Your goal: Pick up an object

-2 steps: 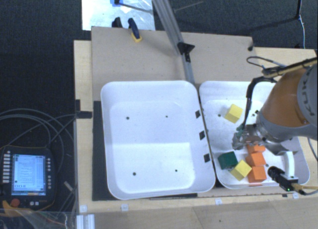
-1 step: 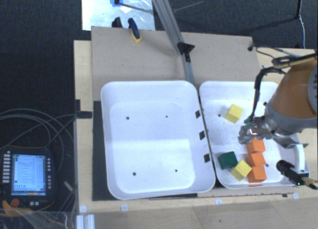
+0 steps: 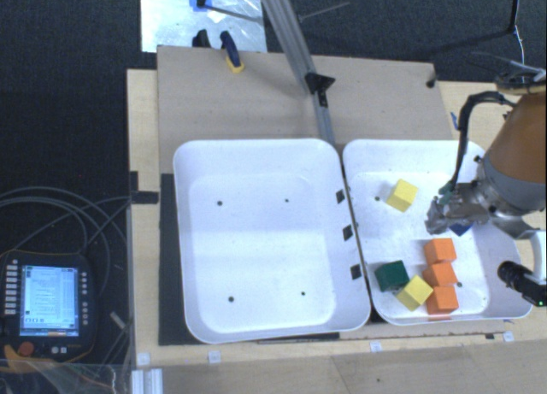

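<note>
Two shallow white plastic bins are seen side by side on a pale wooden bench. The left bin is bordered on its right by the right bin, in which small blocks are scattered. A yellow cube lies alone toward the far side. Near the front, a dark green cube is set just beside a second yellow cube, and three orange cubes are lined up touching one another. The grey two-finger gripper is held low over the right bin, beside a small blue object partly hidden beneath it. Whether the fingers are open or closed cannot be told.
</note>
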You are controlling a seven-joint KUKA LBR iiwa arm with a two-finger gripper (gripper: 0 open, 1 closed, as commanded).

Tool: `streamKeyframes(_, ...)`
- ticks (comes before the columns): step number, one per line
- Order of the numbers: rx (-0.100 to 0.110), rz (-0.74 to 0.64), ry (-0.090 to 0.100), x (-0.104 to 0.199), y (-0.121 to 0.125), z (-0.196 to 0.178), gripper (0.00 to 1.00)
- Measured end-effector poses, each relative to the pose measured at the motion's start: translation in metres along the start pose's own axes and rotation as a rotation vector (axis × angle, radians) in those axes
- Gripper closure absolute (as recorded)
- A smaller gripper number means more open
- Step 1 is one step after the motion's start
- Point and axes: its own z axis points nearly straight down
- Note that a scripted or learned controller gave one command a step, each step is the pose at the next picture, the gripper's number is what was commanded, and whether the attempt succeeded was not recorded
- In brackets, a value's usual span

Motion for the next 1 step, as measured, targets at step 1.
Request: streamKeyframes(1,0.001,0.000,0.000,-0.0006,0.0026,-0.0539,1.00)
